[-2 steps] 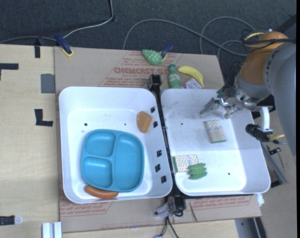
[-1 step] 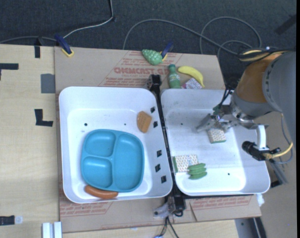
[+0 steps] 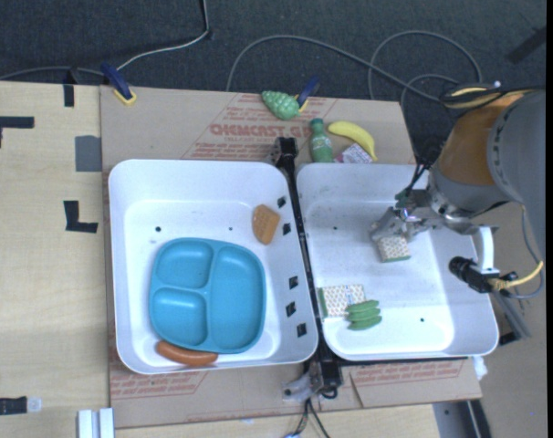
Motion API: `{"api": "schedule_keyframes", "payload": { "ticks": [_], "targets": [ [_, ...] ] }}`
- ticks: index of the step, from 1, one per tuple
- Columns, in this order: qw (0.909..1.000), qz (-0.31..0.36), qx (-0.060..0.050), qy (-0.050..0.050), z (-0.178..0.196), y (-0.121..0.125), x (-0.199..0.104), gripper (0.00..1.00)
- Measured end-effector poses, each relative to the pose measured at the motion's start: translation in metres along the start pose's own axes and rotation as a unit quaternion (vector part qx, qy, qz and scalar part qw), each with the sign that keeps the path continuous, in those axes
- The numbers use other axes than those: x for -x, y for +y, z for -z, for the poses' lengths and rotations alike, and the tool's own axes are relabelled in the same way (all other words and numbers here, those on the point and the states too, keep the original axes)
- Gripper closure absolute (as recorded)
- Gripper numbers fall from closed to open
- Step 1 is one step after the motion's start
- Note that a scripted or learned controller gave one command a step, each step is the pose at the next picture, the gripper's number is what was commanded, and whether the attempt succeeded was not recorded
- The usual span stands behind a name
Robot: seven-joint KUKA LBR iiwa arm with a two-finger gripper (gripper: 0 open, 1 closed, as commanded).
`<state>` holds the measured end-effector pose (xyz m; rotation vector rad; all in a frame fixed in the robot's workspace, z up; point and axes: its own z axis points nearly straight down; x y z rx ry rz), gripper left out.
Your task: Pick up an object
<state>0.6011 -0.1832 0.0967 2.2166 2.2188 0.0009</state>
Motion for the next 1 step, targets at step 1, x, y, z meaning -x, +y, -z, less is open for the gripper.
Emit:
{"api": "schedule_keyframes", "payload": {
  "ticks": [1],
  "targets": [
    [1.0, 0.001, -0.001, 0.002, -0.011, 0.0475, -0.0609, 1.0]
  ]
}}
